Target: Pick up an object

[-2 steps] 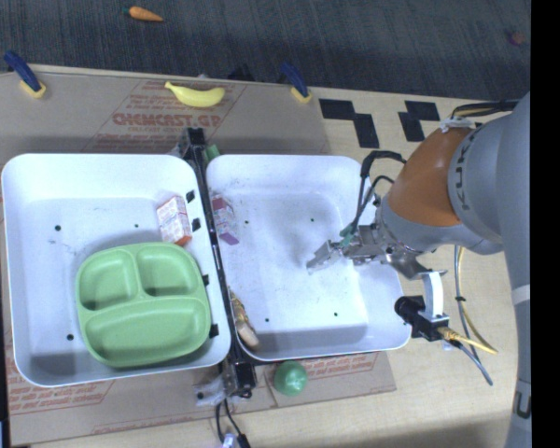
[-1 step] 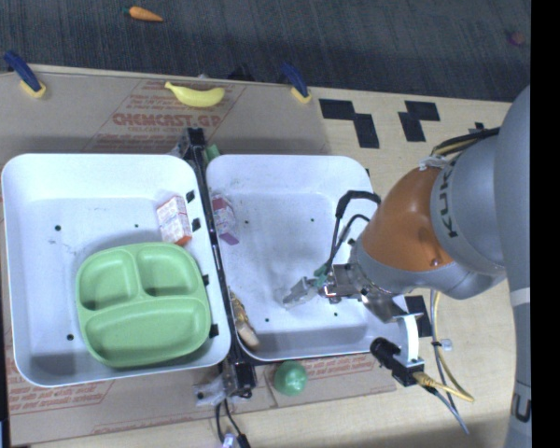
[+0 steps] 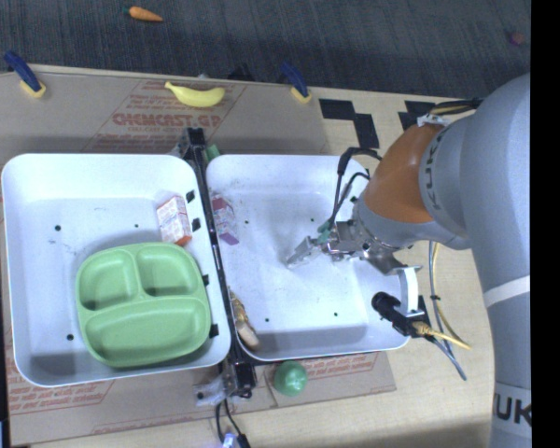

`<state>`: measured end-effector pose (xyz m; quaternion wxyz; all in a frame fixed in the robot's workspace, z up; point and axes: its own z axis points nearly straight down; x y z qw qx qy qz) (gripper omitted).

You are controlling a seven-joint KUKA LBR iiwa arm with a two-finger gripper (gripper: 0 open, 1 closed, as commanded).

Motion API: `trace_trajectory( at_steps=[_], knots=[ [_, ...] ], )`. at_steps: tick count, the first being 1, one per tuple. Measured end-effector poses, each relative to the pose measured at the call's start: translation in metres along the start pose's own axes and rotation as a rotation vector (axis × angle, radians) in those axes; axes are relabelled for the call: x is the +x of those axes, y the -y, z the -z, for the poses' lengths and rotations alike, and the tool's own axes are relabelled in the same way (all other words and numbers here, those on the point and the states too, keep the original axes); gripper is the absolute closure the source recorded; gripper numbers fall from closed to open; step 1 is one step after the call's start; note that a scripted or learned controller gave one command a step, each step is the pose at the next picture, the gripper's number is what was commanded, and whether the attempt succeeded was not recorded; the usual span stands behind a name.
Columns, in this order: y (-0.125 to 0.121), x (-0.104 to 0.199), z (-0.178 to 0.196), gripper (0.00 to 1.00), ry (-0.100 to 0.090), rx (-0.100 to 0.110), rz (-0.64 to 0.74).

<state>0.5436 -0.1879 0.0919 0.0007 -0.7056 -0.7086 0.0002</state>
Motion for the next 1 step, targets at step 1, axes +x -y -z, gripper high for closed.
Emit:
trace_trajectory(
  at_steps=[1],
  knots=[
    [-0.0002, 0.0004, 0.0101, 1.00, 0.000, 0.001, 0.004]
  ],
)
